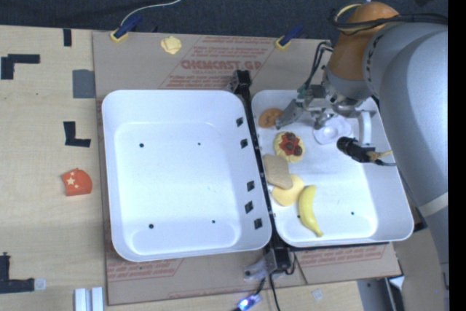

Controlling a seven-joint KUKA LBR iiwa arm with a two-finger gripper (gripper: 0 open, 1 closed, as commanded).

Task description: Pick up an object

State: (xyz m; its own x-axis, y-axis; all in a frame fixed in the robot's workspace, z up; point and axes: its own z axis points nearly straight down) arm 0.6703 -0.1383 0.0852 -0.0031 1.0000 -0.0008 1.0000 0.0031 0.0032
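Observation:
The right bin (378, 226) holds several toy foods along its left side: a brown bun-like piece (269, 116), a round yellow piece with red topping (290, 146), a beige slice (277, 170) lying on a pale yellow lump (289, 193), and a banana (309, 211). My gripper (306, 124) hangs over the far part of this bin, open. One grey finger (290, 114) sits just right of the brown piece, and the topped piece lies just in front of the gap. Nothing is between the fingers.
The left bin (124, 156) stands beside the right one, with a black divider clip (241, 81) between them. A red piece (77, 182) lies on the bench at left, and a yellow piece (171, 45) on the cardboard behind. The arm's grey bulk (419, 113) covers the right bin's right edge.

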